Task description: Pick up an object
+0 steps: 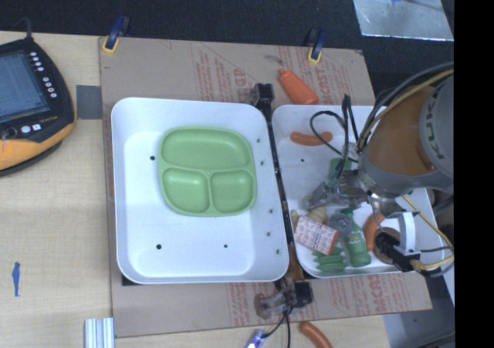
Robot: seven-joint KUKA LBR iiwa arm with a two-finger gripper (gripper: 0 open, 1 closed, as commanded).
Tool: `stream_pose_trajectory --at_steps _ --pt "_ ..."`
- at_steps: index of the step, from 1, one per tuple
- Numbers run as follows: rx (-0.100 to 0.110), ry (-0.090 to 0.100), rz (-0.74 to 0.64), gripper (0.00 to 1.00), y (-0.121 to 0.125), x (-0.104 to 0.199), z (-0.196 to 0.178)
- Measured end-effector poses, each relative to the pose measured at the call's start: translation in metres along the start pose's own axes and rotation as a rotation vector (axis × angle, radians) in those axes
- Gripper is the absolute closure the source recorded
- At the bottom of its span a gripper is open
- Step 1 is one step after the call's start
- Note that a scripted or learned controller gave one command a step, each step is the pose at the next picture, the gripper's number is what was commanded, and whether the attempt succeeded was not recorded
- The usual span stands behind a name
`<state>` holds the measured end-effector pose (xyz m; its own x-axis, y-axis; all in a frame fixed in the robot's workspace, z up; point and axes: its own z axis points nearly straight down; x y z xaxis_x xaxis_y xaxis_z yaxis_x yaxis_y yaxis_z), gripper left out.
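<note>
Clutter is seen heaped in the right bin, the one into which the arm reaches from the right. Among it, a red-and-white packet lies near the bin's left wall, a green bottle lies just to its right, and a flat green piece rests by the front rim. An orange sausage-shaped item lies apart from the heap, toward the back of the bin. Grey, metallic-looking pieces are piled in the middle, too jumbled to be told apart.

The pincer is lowered over this heap, below the arm's grey and orange wrist. Whether it is released or clenched cannot be told, and no object can be seen between its tips. Black cables loop from the wrist across the bin.

In the left bin, a green divided plate with three compartments lies flat, toward the back.

Both bins rest on a brown cardboard sheet, which is held to the counter by blue clamps at its rear edge. An orange carrot-shaped toy lies on the cardboard just behind the right bin. An orange-and-black control pendant with a screen rests on the counter at the far left.
</note>
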<state>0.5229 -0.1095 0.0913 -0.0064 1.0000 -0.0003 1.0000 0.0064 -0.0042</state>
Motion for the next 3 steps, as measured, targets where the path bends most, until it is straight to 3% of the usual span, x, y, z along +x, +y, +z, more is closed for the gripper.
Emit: stream_pose_trajectory --at_steps 1,2,3 --pt "-0.002 -0.001 0.004 0.00 0.029 -0.079 -0.001" --pt "-0.002 0.001 0.004 0.00 0.064 -0.081 -0.001" --pt "-0.002 0.001 0.003 0.00 0.131 -0.082 -0.002"
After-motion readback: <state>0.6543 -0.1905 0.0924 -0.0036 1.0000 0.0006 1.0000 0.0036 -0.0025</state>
